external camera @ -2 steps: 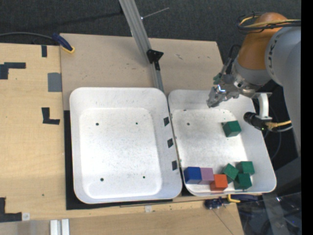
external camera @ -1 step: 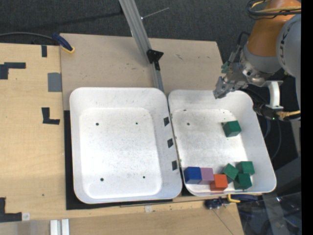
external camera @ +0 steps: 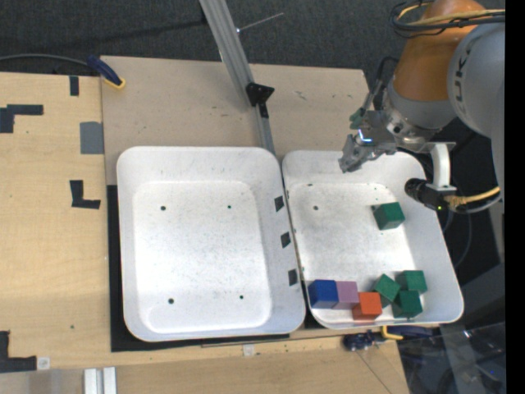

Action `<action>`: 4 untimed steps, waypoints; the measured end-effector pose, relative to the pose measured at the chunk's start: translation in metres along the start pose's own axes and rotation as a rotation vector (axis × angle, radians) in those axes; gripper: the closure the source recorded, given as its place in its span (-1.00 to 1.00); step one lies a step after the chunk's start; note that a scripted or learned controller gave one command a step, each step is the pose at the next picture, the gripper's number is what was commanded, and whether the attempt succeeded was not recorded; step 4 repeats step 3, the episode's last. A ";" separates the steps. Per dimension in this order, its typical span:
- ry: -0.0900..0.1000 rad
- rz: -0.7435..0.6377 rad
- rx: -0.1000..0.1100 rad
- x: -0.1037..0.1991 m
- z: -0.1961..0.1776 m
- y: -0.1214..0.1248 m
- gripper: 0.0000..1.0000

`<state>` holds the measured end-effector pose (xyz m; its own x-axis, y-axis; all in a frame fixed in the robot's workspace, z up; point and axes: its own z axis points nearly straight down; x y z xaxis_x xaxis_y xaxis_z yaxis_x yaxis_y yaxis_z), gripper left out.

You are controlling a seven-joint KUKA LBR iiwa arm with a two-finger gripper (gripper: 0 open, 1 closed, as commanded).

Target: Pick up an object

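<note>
From above, two shallow white bins sit side by side on the counter (external camera: 189,113). The left bin (external camera: 197,158) shows only its bare white floor with a few dark dots. The right bin (external camera: 328,220) holds all the blocks. One green block (external camera: 388,215) lies alone toward the far right part of that bin, well apart from the rest. The others crowd the near edge: a blue block (external camera: 323,292) touching a pale purple block (external camera: 347,292), an orange block (external camera: 369,304) just beside the purple one, and three more green blocks (external camera: 404,292) bunched at the near right corner, touching one another.

The grey arm (external camera: 459,64) with its orange band comes in from the right, and the gripper (external camera: 358,156) hangs over the far rim of the right bin, tilted down toward the left. Nothing sits between its tips; from here I cannot tell whether they are spread or pressed together. The lone green block is near it but apart, farther into the bin.

A slanted metal rail (external camera: 234,48) crosses the counter behind the bins
</note>
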<state>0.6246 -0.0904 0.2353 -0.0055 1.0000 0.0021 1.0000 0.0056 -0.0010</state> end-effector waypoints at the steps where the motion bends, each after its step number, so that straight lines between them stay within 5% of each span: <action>1: -0.001 0.000 0.003 0.056 0.005 -0.026 1.00; 3: 0.000 -0.002 0.002 0.150 -0.009 -0.059 1.00; 4: 0.000 -0.002 0.002 0.150 -0.009 -0.059 1.00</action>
